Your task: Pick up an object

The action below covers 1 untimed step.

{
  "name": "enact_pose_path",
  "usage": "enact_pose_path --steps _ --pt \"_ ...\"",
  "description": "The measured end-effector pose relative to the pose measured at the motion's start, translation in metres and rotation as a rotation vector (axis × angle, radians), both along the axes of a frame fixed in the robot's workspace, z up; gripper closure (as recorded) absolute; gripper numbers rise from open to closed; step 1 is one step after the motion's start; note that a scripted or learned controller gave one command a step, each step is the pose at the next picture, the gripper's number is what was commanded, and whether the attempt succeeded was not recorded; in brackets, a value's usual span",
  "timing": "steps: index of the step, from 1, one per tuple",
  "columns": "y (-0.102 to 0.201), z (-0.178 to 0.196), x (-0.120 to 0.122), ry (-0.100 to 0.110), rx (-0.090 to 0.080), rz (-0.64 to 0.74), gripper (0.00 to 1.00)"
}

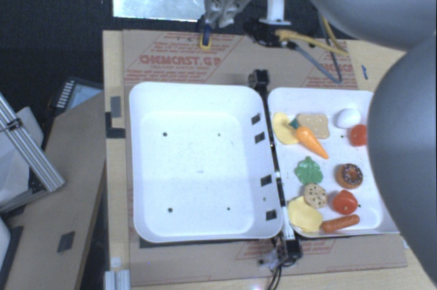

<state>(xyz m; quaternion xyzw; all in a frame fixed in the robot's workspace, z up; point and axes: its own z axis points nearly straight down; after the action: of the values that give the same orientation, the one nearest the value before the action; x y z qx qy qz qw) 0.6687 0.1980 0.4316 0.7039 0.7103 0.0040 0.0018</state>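
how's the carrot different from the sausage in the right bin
The carrot is orange with a green top; the sausage is reddish-brown all over. The carrot tapers to a point, while the sausage keeps an even width with rounded ends. The carrot lies on a steep slant near the bin's middle; the sausage lies almost level at the near edge. Both are long, thin toy foods in the right bin.

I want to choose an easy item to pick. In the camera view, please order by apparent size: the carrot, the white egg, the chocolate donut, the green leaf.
1. Carrot, the longest.
2. Green leaf.
3. Chocolate donut, close to the leaf in size, so this order is unsure.
4. White egg, slightly the smallest.
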Motion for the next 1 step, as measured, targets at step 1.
enact_pose_path --steps 1 --pt "0.0380 0.1082 -0.0328 0.001 0.000 -0.002 1.00"
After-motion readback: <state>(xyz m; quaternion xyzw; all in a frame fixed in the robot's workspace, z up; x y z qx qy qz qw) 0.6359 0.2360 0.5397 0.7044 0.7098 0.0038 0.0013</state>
